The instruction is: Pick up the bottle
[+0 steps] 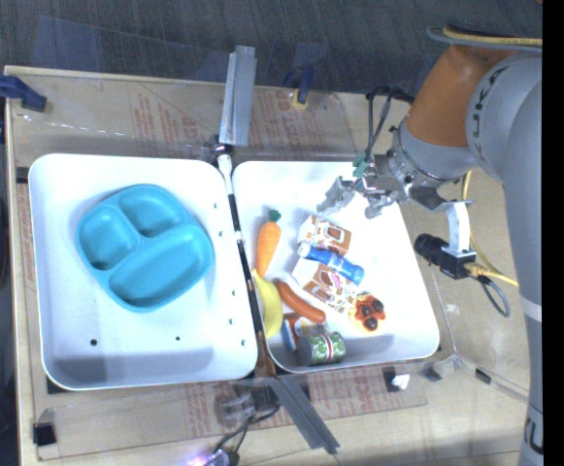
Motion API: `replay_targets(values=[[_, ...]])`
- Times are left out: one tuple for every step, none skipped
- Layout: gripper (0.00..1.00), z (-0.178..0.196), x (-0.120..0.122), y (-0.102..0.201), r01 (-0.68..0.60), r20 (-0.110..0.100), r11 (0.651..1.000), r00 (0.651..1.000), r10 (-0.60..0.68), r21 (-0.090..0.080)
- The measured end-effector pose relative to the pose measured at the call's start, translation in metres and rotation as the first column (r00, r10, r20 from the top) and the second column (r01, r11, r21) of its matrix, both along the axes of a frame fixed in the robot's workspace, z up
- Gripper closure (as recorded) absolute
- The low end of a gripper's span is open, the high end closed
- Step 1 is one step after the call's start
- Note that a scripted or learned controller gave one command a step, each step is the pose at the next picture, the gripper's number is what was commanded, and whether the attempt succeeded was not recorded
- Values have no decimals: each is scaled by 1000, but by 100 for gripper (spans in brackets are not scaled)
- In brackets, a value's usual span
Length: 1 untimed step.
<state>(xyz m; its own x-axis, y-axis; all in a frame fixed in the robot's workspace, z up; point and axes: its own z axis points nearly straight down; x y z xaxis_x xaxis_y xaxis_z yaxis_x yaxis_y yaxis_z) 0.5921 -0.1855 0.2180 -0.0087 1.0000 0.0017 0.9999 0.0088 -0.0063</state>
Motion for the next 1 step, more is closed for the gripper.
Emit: replay_targets(values=[[0, -103, 3, -24, 0, 27, 1000, 1000, 0, -8]])
